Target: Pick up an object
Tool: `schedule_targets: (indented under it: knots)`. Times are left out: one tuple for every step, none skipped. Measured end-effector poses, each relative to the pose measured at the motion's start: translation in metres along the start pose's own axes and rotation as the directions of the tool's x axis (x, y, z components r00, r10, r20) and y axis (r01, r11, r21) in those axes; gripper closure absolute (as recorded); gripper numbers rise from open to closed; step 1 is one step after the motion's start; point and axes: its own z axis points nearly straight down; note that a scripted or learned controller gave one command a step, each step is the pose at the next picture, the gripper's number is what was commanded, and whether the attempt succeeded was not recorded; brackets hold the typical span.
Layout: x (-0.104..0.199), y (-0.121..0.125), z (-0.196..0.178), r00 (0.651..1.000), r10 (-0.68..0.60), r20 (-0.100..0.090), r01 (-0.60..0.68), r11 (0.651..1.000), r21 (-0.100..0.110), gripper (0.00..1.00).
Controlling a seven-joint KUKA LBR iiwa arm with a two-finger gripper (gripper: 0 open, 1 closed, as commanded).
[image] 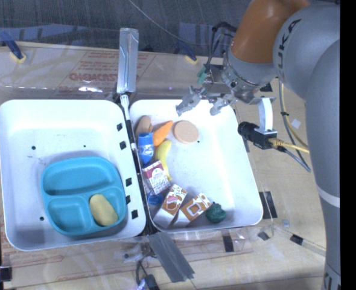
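From the camera view, the gripper [203, 104] is hovering over the far edge of the right bin [241, 180], jaws spread and gripping nothing, seemingly lining up on the round tan disc [186, 132] lying just below.

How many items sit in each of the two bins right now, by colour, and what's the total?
Left white bin:
Blue divided plastic tray: 1
Yellow potato-shaped piece in the tray: 1

Right white bin:
Brown rounded piece: 1
Orange carrot-shaped piece: 1
Tan round disc: 1
Blue bottle: 1
Yellow banana-shaped piece: 1
Printed cartons: 3
Dark green lump: 1

Total: 11
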Motion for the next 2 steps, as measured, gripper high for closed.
schedule_targets:
  knots:
    - [0.003,0.016,0.166,0.995,-0.096,-0.002,0.096,0.995,0.009,0.0]
    - [0.002,0.041,0.173,1.0,-0.025,0.01,0.025,1.0,-0.01,0.0]
